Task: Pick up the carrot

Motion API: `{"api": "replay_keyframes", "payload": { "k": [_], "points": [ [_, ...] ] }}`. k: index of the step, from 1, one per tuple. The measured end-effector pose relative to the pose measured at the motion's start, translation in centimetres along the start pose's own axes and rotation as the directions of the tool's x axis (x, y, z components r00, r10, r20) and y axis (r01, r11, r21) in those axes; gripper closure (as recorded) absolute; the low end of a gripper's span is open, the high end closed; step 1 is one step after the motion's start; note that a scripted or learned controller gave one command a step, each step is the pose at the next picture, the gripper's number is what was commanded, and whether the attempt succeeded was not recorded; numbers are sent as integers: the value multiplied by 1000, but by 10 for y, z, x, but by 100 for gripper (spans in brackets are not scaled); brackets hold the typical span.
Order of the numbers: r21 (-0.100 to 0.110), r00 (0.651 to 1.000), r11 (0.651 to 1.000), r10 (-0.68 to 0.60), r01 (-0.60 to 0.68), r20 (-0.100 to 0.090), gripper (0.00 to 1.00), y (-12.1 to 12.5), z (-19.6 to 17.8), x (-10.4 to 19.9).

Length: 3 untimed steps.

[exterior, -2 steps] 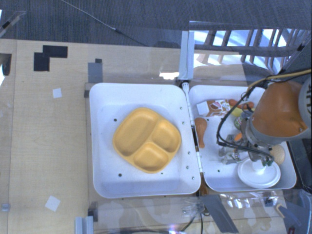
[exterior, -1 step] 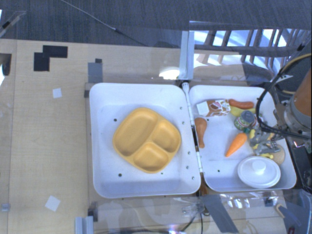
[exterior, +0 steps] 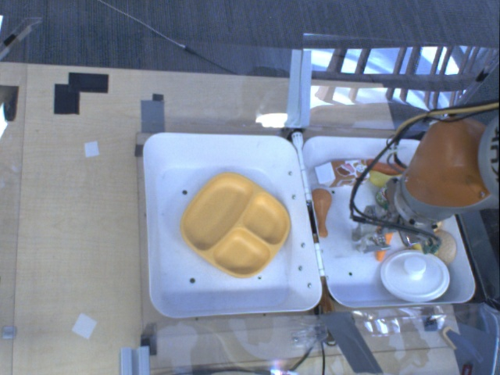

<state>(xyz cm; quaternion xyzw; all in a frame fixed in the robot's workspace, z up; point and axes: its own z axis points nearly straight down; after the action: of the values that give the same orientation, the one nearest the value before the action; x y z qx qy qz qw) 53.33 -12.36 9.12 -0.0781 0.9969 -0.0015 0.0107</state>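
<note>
My gripper (exterior: 373, 241) is low in the right bin (exterior: 344, 287), under the grey wrist and the orange band (exterior: 444, 166). A small orange bit, which looks like part of the carrot (exterior: 380, 254), shows right at the gripper's lower edge; the rest of it is hidden by the gripper. Whether the gripper holds it or only hovers over it I cannot tell. Another orange strip (exterior: 384, 166) peeks out behind the arm near the bin's far wall.
In the right bin a brown drumstick-shaped toy (exterior: 320, 206) lies by the left wall. A white round lidded dish (exterior: 415, 275) sits at the front right and a brown-and-white packet (exterior: 344, 170) at the back. The left bin (exterior: 168, 287) holds a yellow divided plate (exterior: 234, 223).
</note>
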Motion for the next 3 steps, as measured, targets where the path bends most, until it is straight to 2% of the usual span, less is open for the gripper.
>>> {"api": "replay_keyframes", "payload": {
  "k": [1,2,3],
  "points": [
    [-6,961,961,-277,277,-9,100,4,-36,-24],
    [1,948,948,-317,317,-5,100,-4,-132,20],
    [-6,948,948,-318,318,-9,0,-2,-128,21]
  ]
}}
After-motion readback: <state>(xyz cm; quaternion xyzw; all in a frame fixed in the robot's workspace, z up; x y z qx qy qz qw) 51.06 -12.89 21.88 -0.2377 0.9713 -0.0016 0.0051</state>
